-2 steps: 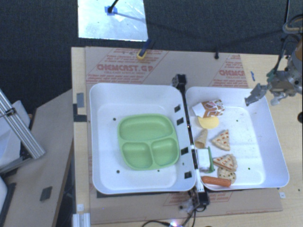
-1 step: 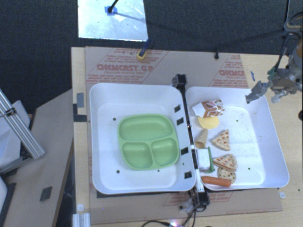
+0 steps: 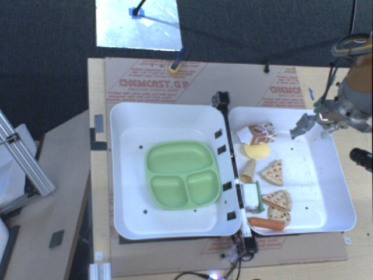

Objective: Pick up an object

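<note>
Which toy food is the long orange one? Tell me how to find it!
Look in the right white bin, the one holding toy food rather than the green tray. Go to its near edge, at the bottom of the picture, just under the waffle-patterned wedges. There lies the carrot-like stick: it's the only long, thin, orange-red piece, while its neighbours are tan triangles.

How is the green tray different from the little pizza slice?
The green tray lies in the left bin; the pizza slice lies in the right bin. The tray is much bigger than the slice. The tray is plain green with three compartments; the slice is a tan triangle with red spots. Both lie flat.
</note>
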Robot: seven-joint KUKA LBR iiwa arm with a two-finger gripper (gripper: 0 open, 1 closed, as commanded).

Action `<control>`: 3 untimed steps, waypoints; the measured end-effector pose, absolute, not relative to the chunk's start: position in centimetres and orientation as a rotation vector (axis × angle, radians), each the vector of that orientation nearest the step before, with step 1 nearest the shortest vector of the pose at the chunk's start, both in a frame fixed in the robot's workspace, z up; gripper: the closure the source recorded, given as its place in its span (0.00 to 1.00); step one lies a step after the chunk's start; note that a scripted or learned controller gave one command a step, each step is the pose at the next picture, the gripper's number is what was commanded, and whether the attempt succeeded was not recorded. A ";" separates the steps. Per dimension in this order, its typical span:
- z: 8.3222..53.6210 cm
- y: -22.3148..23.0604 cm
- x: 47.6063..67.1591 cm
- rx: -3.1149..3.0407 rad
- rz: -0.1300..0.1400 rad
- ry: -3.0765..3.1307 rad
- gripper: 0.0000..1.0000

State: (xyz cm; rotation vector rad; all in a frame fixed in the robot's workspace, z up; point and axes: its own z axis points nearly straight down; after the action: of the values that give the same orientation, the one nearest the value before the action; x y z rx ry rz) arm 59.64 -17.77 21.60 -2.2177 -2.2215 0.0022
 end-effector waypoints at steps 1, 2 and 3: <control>17.4 -17.9 59.6 -2.219 0.002 -2.222 0.00; 11.1 -17.8 59.5 -2.219 0.002 -2.221 0.00; 8.3 -17.7 59.5 -2.220 0.001 -2.222 0.00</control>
State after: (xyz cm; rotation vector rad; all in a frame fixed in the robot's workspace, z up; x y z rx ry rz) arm 59.49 -17.69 8.32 -2.2196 -2.2224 0.0006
